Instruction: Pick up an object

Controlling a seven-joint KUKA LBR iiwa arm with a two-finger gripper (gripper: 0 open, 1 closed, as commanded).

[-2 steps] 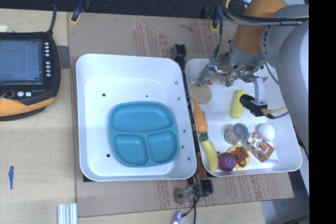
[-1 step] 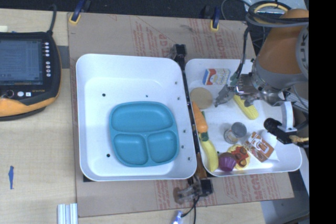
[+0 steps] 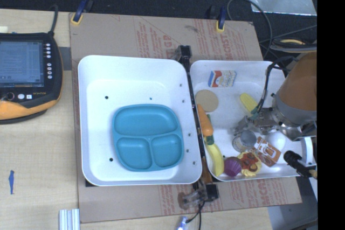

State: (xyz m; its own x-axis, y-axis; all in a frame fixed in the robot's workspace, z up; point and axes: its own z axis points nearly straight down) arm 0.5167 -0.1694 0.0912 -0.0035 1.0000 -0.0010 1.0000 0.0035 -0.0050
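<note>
- Nearest the lens, along the near wall of the right bin (image 3: 237, 178), lies a row of small things: a banana (image 3: 214, 158), a purple round piece (image 3: 232, 166), a red-and-yellow toy (image 3: 249, 163) and an orange-and-white packet (image 3: 268, 151).
- Farther back in that bin: a carrot (image 3: 205, 122) against the left wall, a tan disc (image 3: 206, 100), a small yellow piece (image 3: 248, 102), and a red-and-white carton (image 3: 222, 78) near the far wall.
- Left bin (image 3: 97, 78) carries a blue divided plate (image 3: 147, 136) and nothing else I can make out.
- Both bins sit on a cardboard sheet on the tabletop (image 3: 38, 169); a teach pendant (image 3: 27, 75) rests at the far left.
- My arm comes in from the right, orange band over the right bin's edge. My pincer (image 3: 245, 134) is low in the bin, between the yellow piece and the packet, over something greyish and round that I cannot identify.
- Whether my pincer is apart or together I cannot tell; the wrist and cabling blur it.
- Step in hand, as I judge it: descent or grasp attempt in the right bin. No object is seen lifted.
- Next move calls for closing squarely on one item, then a straight rise. The clutter is tight here, so a neighbour could get nudged or pinched along.
</note>
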